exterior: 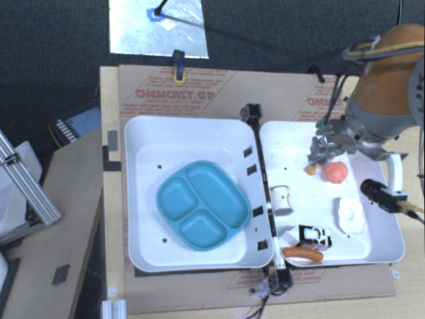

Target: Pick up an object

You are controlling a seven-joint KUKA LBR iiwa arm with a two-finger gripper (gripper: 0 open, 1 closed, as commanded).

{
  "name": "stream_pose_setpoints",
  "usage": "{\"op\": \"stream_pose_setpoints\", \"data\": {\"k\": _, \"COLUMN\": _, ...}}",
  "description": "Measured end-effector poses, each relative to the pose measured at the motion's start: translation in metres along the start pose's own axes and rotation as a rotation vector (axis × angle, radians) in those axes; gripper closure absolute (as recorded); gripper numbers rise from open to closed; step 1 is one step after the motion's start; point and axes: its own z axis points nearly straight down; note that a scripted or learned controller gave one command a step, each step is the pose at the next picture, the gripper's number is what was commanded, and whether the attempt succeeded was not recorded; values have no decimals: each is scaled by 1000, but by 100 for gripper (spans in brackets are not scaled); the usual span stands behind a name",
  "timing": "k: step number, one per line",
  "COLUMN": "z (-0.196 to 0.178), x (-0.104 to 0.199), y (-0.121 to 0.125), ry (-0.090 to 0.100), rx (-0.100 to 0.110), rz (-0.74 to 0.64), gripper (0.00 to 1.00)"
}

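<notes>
While the worktop (80,198) bears 2 bins, the left bin (143,145) holds a blue tray (202,205); the right bin (382,244) holds a pink ball (335,172) just beside the jaws (321,153), whose state I cannot tell.

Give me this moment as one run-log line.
claw: low in right bin, far side | nearest: small orange piece, pink ball | grasp: unconfirmed | left bin: blue divided plate
</notes>
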Motion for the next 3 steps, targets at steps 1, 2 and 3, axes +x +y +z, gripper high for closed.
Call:
{"op": "stream_pose_setpoints", "data": {"k": 1, "z": 17, "x": 52, "y": 14, "ry": 1, "rx": 1, "rz": 0, "gripper": 100}}
{"op": "stream_pose_setpoints", "data": {"k": 2, "z": 16, "x": 106, "y": 25, "ry": 1, "rx": -1, "rz": -1, "gripper": 100}}
{"op": "stream_pose_setpoints", "data": {"k": 3, "z": 18, "x": 156, "y": 23, "ry": 1, "rx": 0, "rz": 0, "gripper": 100}}
